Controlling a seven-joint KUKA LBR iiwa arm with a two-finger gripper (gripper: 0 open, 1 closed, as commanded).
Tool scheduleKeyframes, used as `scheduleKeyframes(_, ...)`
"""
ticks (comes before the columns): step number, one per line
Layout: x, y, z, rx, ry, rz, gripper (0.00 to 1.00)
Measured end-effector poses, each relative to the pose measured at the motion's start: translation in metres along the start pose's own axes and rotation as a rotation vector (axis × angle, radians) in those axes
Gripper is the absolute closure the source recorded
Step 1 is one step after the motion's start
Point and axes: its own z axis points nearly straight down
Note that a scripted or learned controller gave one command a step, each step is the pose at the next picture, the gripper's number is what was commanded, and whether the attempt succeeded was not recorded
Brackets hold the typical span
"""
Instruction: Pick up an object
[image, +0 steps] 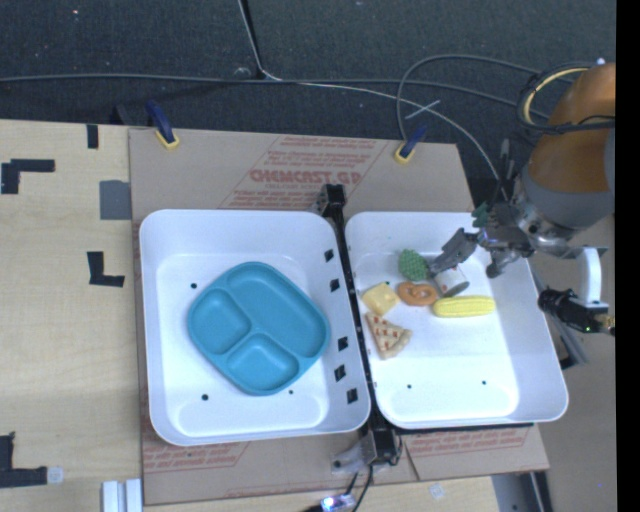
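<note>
In the right bin (520, 390) we see a small group of toy foods lying close together near its upper left part: a green piece (411, 264), an orange ring (417, 293), a yellow corn cob (463, 307), a yellow block (378, 298) and a waffle-patterned wedge (388, 335). Any of them can serve as the object to pick up, and none is lifted yet. Our hand (452, 268) hangs over this group, just beside the green piece and the orange ring and above the end of the corn cob; its two dark fingers look spread apart with nothing between them. We judge that we are in the approach step, just before the grasp. The next move calls for lowering the hand onto one single item, probably the ring or the corn cob, and closing without pushing the neighbours away. The left bin (160, 300) on the counter (60, 330) holds a blue divided plate (257, 327), well apart.
</note>
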Motion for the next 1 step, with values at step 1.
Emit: scheduleKeyframes(1, 0.0002, 0.0021, -0.0057, -0.011, -0.002, -0.003, 0.00)
